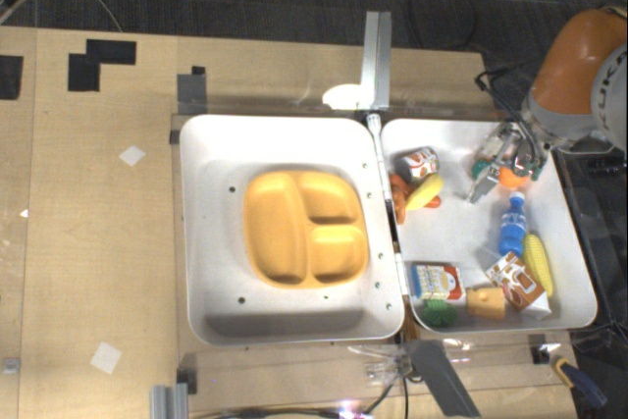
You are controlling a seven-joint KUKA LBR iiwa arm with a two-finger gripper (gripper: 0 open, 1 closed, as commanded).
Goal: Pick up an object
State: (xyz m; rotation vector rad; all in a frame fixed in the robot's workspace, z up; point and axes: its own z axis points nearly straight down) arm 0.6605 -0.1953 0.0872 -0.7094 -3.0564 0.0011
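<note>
My fingers (496,167) hang at the upper right of the frame beside a small orange object (513,177); I cannot tell their opening.

two bins sit side by side on the bench (88,240). the left bin (206,211) holds a divided tray (299,226) in its middle. in the right bin (461,221), a can (420,162) and a banana (424,194) lie near the left wall. a bottle (511,226) lies toward the right, with a corn cob (538,263) just right of it. a carton (435,282) and a small box (518,283) sit along the front wall. the gripper (491,174) is over the far right part.
</note>
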